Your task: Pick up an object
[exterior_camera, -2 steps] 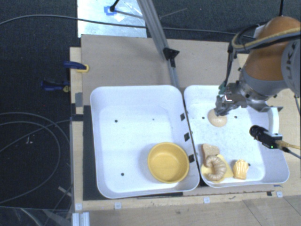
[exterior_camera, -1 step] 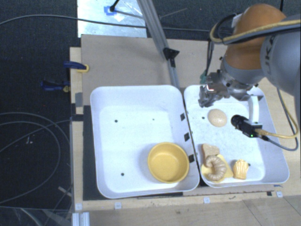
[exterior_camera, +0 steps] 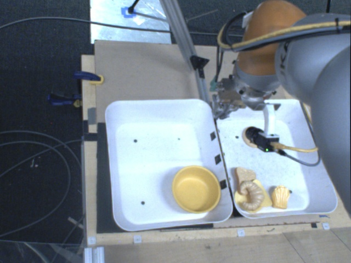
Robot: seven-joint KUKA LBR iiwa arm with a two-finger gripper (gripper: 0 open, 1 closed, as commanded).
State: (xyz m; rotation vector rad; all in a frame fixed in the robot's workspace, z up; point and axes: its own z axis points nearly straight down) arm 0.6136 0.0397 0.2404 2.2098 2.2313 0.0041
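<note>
White bins, 2 of them, sit side by side on the brown desk (exterior_camera: 142, 70). Left bin (exterior_camera: 159, 125) has 1 yellow bowl (exterior_camera: 196, 188) upright near its front right corner, close to the divider btwn bins. Right bin (exterior_camera: 290, 169) has 3 small food-like items grouped at its front: 1 tan chunk (exterior_camera: 245, 175), 1 curled pale pastry-like piece (exterior_camera: 252, 196) just in front of it on a yellowish patch, and 1 ridged yellow piece (exterior_camera: 281, 196) just beside, to the right. 1 round tan disc (exterior_camera: 251, 137) lies further back in the right bin, partly hidden by a black part w/ a green light and a yellow cable. Grey arm w/ orange band comes in from the right; the tool (exterior_camera: 224, 106) hangs over the back edge where the 2 bins meet, well apart from all items. Open or clenched: can't tell, nothing seen in it. 2 blue clamps (exterior_camera: 77, 89) grip the desk's left edge. No legible labels or writing.
</note>
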